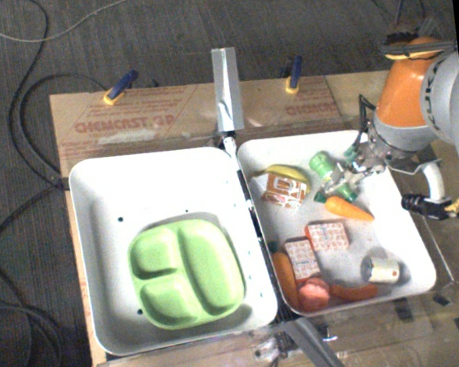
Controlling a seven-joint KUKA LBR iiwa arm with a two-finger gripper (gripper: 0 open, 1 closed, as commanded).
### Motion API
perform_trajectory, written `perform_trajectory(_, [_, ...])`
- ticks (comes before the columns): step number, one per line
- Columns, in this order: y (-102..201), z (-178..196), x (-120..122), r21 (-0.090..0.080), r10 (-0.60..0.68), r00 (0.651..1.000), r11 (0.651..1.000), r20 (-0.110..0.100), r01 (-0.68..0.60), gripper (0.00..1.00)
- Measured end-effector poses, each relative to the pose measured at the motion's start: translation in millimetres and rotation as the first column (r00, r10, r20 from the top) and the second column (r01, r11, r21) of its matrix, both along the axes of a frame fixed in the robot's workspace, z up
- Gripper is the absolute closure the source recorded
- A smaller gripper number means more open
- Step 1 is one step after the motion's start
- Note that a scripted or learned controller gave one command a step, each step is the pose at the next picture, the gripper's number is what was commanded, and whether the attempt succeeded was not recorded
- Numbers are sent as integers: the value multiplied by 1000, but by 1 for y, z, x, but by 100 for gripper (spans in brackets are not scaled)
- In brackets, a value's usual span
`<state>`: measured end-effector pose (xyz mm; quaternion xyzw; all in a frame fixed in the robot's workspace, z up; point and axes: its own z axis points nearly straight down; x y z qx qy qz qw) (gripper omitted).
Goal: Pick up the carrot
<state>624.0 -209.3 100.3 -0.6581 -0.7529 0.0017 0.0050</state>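
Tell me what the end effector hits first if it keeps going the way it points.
Likely the carrot: the end effector points down-left, just above its top end. Depth is unclear from this view.

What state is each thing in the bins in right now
carrot: lying flat in the right bin, not lifted
gripper: low over the right bin, just above the carrot's upper end
green cup: tipped on its side
green tray: flat in the left bin, compartments up
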Motion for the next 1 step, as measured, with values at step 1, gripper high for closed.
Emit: perform_trajectory(1, [73, 56, -30, -3, 29, 1000, 1000, 8, -29, 100])
